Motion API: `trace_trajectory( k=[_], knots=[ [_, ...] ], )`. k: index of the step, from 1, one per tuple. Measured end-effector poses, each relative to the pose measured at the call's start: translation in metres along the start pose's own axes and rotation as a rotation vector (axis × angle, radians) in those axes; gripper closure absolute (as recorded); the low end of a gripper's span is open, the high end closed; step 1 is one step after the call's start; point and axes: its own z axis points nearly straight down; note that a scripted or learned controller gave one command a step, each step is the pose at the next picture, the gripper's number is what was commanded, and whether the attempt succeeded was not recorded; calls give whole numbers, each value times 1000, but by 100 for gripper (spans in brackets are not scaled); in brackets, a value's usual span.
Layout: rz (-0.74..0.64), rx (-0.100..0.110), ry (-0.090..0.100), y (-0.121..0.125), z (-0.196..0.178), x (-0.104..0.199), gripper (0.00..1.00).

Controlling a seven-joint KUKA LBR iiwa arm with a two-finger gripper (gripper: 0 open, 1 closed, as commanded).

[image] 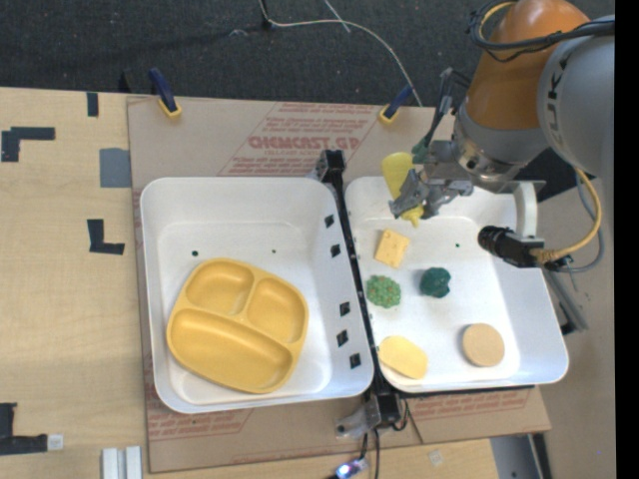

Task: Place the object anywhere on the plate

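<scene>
Left bin (pixel 160 218), yellow plate (pixel 237 323), right bin (pixel 539 347), cheese (pixel 391 248), broccoli (pixel 382 290), jaws' state unclear

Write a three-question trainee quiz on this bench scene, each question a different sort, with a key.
1. True or false: the plate lies in the left bin.
2. Which item lies nearest the plate? A) tan disc B) light green broccoli C) dark green piece
3. Fill in: the gripper hangs over the ___ bin.

Key: 1 true; 2 B; 3 right.
</scene>
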Motion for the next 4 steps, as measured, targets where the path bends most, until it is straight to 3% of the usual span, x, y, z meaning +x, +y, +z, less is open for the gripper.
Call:
trace_trajectory(
  k=[4],
  knots=[
    [-1, 3, -2, -57, 42, 192, 100]
  ],
)
